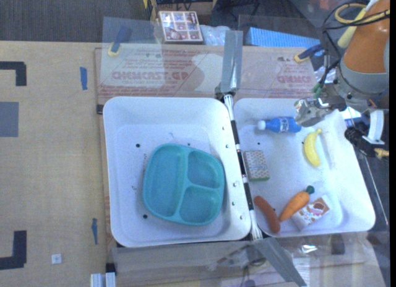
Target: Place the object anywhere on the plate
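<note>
Gripper point(309, 111) hovers over rt bin point(362, 214), just beside blue water bottle point(280, 125); can't tell its grip state from here. Nothing on teal divided plate point(184, 184) in left bin point(124, 119) yet. You'd want to center over bottle's body, descend straight, lift clear of the divider point(238, 156). Arm enters from upper rt, wrist angled down-left.

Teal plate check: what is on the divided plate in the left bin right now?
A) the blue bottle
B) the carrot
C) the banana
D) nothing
D: the teal divided plate shows bare compartments, while the banana, the carrot and the blue bottle all lie in the right bin.
</note>
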